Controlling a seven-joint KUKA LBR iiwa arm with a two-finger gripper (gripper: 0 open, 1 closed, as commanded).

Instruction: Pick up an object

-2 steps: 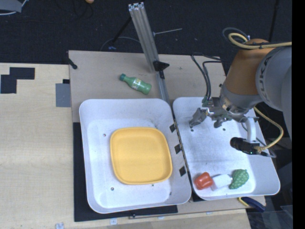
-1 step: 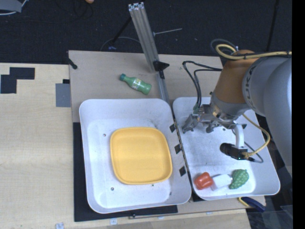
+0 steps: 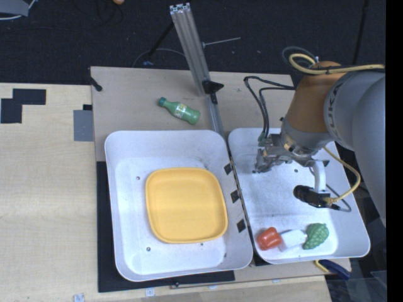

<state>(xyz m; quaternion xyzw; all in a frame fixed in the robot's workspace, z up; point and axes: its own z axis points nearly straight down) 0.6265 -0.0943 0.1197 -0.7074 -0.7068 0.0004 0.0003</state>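
My gripper (image 3: 261, 163) hangs over the upper left part of the right bin (image 3: 277, 197), below the orange-banded wrist. Nothing shows between its tips. Along the near side of that bin lie a red pepper-like toy (image 3: 269, 237), a small white block (image 3: 293, 238) and a green bumpy toy (image 3: 316, 235), side by side and well below the gripper. A yellow square plate (image 3: 186, 204) lies flat in the middle of the left bin (image 3: 126, 168).
A green bottle (image 3: 179, 109) lies on its side on the bench behind the left bin. A slanted metal rail (image 3: 195, 49) rises behind the bins. A black cable fitting (image 3: 312, 195) hangs over the right bin's right half.
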